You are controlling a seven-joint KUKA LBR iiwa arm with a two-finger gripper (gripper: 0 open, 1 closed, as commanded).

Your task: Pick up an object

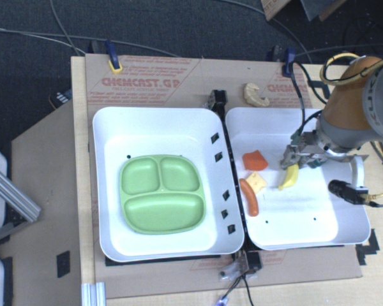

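My claw [298,162] hangs over the right bin [319,231], apparently pinching the toy banana's [289,177] upper end; I'm mid-grasp. Next I'd lift straight up, clear of the neighbouring cheese wedge [257,182] and hot dog [249,197].

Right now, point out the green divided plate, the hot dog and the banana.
green divided plate [162,194]: camera view, large lower compartment.
hot dog [249,197]: camera view, middle of its length.
banana [289,177]: camera view, middle of the yellow body.
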